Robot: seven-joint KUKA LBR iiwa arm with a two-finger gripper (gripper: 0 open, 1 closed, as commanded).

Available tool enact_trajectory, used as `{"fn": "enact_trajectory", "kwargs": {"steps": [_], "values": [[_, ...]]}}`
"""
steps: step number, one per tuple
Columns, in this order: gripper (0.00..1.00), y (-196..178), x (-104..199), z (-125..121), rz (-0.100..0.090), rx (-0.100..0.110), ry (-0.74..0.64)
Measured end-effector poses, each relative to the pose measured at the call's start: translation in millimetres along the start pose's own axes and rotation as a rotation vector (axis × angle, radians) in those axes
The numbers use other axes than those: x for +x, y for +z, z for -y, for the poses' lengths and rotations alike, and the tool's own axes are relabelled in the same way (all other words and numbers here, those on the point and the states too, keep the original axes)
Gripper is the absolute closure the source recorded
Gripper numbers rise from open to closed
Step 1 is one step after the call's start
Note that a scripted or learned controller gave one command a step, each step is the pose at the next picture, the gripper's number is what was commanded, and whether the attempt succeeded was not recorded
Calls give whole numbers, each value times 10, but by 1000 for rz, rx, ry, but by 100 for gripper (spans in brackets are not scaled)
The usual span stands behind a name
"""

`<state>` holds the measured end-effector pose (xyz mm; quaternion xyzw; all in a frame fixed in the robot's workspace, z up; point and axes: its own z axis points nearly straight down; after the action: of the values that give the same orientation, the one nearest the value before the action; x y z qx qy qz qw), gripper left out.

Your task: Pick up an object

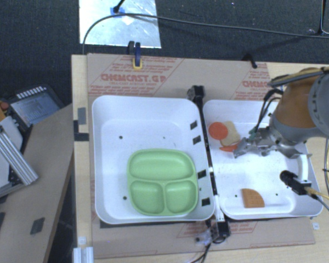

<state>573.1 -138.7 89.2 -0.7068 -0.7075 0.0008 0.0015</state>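
From where I stand, the arm (304,106) reaches in from the right and bends down into the right bin (274,204). Its gripper (238,148) hangs low over the upper left part of that bin, just beside a small cluster of things: a round orange-red piece (218,130), a pale tan piece (231,130) touching it on the right, and a thin red-orange sliver (228,147) just below them. The gripper tip sits right at that sliver, but whether the fingers are spread or pressed together I cannot tell; they are too small and blurred, and I see nothing clearly caught between them.

Well apart, near the bottom edge of the same bin, lies a brown wedge-shaped piece (253,198), flat on the bin floor. A black part (294,182) of the arm's hardware sticks out above the bin's right side.

The left bin (115,119) holds a green divided plate (163,181) with three compartments, sitting toward the bin's lower right corner. Both bins rest side by side on the cardboard-covered surface (153,73).
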Motion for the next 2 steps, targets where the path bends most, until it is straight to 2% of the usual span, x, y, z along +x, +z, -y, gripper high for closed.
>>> {"fn": "enact_trajectory", "kwargs": {"steps": [1,2], "values": [[100,-129,-6,-19,2,-6,-1],[100,-758,12,-2,3,-10,-3]]}}
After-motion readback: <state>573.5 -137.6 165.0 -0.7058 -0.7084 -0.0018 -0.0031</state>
